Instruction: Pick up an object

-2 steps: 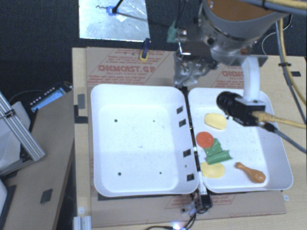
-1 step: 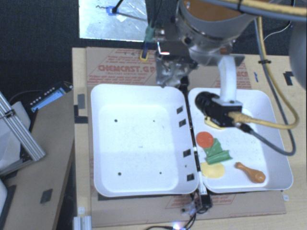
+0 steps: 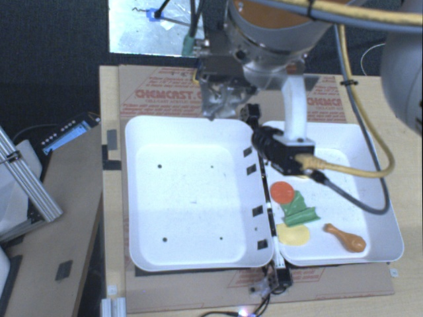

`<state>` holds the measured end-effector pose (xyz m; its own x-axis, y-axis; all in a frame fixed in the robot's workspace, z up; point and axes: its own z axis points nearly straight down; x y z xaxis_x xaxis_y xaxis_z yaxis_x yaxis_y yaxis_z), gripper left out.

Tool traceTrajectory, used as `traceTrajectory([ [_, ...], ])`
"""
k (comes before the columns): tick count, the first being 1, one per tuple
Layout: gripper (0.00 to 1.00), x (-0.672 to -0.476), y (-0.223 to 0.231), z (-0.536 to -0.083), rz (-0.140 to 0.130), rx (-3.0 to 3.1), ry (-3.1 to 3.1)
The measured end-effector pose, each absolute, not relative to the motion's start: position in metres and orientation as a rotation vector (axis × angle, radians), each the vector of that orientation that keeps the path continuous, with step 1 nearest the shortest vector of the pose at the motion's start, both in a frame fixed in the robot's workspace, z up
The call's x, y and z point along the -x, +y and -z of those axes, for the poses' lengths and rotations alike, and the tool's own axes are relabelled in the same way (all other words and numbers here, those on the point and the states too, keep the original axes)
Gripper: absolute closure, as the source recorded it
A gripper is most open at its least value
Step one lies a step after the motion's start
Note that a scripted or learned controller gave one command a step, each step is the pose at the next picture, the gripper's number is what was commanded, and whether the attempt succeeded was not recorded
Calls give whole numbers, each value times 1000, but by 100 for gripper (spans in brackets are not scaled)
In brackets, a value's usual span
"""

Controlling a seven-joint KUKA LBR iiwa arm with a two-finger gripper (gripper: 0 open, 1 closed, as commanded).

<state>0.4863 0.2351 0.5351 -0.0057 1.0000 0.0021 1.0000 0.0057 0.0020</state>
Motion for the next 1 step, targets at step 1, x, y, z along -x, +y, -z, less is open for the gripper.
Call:
traceTrajectory([
  [1,100,-486,205,-535,2,2222,-2221],
])
